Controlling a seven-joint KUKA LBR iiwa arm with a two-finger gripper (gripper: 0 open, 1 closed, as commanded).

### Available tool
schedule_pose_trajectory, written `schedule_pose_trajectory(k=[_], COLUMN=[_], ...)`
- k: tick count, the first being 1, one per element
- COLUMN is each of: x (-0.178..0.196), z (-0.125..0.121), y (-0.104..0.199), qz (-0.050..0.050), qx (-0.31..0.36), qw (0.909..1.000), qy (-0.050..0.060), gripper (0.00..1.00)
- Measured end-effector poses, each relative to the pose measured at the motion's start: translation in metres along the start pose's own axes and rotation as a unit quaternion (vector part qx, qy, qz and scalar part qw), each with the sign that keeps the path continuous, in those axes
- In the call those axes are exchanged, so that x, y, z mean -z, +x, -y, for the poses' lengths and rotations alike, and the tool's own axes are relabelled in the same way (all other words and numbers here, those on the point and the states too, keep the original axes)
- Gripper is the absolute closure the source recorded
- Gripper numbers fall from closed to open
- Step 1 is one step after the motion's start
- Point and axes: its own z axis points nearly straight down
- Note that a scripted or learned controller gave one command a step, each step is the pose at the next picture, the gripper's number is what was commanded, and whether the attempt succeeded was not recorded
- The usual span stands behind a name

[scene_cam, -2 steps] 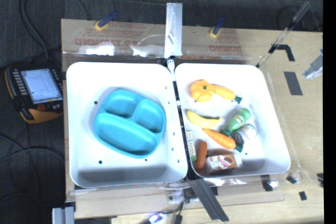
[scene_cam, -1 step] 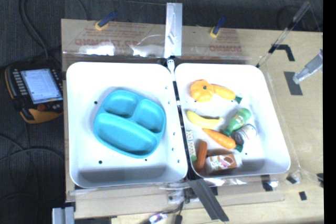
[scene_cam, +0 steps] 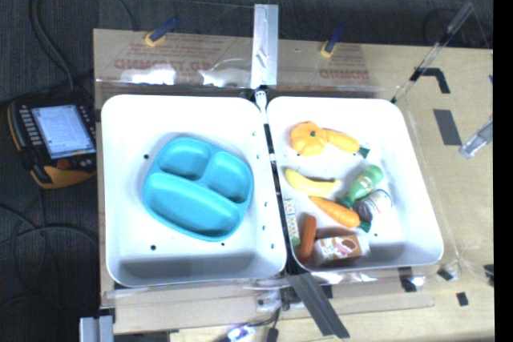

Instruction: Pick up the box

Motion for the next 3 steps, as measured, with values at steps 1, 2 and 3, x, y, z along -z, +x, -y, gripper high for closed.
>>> schedule_pose_trajectory(k=[1, 2, 3], x=[-0.002, 0.006, 0.015], z=[-0.001, -0.004, -0.006], y=[0.000, -0.001, -0.003], qz=[-0.001, -0.001, -0.001], qx=[0.199, 0.201, 0.201], qw=[0.9799, 0.9797, 0.9795], qy=[-0.001, -0.001, -0.002], gripper=[0.00, 1.00, 1.00])
